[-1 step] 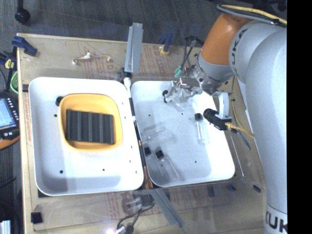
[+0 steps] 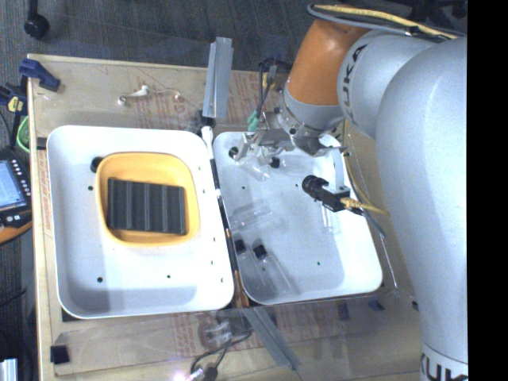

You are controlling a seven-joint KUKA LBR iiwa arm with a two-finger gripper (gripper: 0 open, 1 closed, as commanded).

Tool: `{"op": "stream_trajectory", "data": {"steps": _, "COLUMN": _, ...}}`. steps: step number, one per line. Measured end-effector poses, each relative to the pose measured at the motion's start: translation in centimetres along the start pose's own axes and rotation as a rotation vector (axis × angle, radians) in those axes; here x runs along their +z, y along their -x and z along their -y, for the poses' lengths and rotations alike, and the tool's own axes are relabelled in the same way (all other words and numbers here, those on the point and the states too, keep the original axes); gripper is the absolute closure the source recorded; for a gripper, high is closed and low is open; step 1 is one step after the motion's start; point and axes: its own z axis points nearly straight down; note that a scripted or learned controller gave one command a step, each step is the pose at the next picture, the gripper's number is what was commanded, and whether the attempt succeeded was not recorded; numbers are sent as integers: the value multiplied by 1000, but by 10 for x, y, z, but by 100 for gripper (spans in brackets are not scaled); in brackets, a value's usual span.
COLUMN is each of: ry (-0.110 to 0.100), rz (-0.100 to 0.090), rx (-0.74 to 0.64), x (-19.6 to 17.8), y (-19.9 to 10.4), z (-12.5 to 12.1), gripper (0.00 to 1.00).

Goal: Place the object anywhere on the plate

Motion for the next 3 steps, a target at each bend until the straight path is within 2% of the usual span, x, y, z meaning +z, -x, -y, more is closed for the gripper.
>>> {"op": "stream_trajectory", "data": {"steps": 1, "ry": 2, "rz": 1, "rx": -253, "x": 13, "y": -26, "z": -4, "gripper": 100}}
{"op": "stream_trajectory", "data": {"steps": 2, "ry": 2, "rz": 1, "rx": -252, "x": 13, "y": -26, "z": -4, "gripper": 0}}
{"op": "stream_trajectory", "data": {"steps": 3, "ry": 5, "rz": 3, "rx": -195, "x": -22, "y": -98, "z": 4, "gripper": 0}}
